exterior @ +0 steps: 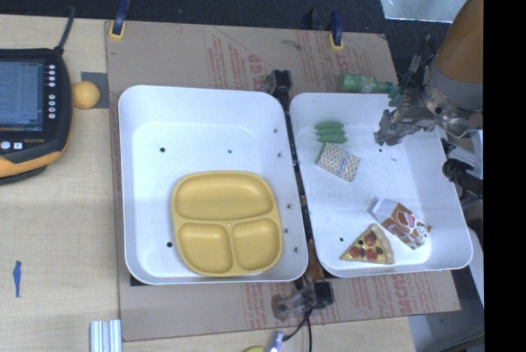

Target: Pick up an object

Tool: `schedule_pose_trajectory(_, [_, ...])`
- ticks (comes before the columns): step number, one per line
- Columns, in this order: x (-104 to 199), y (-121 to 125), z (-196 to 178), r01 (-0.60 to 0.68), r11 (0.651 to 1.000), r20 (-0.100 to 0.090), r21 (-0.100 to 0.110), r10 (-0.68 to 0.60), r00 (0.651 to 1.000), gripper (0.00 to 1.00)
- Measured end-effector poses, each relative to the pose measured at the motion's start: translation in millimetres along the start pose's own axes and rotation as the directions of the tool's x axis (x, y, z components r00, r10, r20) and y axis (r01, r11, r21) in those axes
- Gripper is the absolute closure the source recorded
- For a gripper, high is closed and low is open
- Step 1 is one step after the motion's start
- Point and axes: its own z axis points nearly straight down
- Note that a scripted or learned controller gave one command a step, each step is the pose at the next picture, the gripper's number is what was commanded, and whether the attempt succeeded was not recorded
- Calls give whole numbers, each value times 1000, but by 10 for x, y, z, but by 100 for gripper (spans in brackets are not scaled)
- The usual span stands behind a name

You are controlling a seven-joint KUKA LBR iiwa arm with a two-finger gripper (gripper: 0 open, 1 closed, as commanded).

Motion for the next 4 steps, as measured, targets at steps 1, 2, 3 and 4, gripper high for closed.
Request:
schedule_pose_trajectory(1, [419,267,-49,2,1000,-2,0,-2,1000,100])
schedule_pose_trajectory(2, [413,266,-49,2,1000,-1,1,-2,1000,0])
schedule_pose_trajectory(3, [220,-441,863,3,1000,0,5,-3,1000,0])
schedule_pose_trajectory(4, [206,452,1117,1,1000,-1,1,-1,1000,0])
